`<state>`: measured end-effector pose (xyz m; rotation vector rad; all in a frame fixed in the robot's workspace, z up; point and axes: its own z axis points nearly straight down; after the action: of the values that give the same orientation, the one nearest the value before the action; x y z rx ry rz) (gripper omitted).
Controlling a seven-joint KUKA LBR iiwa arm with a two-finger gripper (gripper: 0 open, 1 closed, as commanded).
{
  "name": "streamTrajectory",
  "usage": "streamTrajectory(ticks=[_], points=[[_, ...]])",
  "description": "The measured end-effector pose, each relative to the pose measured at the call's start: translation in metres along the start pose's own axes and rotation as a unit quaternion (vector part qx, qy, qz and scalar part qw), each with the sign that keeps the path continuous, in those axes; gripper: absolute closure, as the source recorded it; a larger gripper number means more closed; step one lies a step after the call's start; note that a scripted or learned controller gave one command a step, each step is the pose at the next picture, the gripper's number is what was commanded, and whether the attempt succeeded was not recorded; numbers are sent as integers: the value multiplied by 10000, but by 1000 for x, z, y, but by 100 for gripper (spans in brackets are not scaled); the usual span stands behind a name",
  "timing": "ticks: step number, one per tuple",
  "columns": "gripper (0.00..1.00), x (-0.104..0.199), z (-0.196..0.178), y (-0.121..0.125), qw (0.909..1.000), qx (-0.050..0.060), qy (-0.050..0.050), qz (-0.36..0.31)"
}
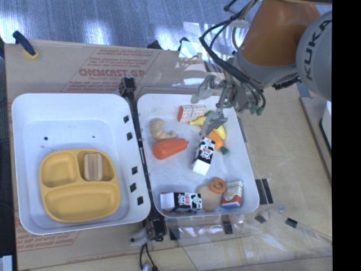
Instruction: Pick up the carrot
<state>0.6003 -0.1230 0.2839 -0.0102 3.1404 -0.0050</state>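
We see the carrot lying near the right bin's left wall, beside the croissant; our gripper hangs by the far edge, finger state we cannot tell; probably light, rigid, slick plastic; we'd pinch mid-body.
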Motion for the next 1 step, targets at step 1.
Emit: streamTrajectory(ticks=[1], points=[[0,-21,73,-62,9956,-21,21,-940]])
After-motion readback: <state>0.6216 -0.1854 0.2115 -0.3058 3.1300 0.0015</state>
